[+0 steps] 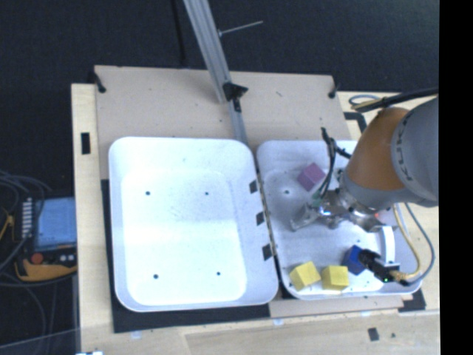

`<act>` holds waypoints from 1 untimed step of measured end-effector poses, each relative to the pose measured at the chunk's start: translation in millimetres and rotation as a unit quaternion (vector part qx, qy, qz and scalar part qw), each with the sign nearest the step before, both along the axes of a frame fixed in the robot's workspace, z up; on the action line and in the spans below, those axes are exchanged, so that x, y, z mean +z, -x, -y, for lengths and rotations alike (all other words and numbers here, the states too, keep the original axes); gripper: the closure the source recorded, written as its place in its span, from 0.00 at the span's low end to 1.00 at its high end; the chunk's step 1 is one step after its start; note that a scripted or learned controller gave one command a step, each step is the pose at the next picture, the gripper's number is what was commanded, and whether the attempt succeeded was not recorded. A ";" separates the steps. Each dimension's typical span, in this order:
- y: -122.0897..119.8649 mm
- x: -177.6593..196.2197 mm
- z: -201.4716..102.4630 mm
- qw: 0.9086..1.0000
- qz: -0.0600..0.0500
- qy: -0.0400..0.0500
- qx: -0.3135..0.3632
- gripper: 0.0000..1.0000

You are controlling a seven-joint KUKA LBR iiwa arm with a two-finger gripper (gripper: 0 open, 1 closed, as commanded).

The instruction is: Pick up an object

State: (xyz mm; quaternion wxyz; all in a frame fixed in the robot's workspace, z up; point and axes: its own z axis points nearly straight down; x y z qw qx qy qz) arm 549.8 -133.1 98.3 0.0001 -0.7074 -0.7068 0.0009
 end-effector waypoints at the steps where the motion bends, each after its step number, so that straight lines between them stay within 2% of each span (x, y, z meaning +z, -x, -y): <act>1: -1.5 13.3 1.3 1.000 0.003 0.000 -0.004 1.00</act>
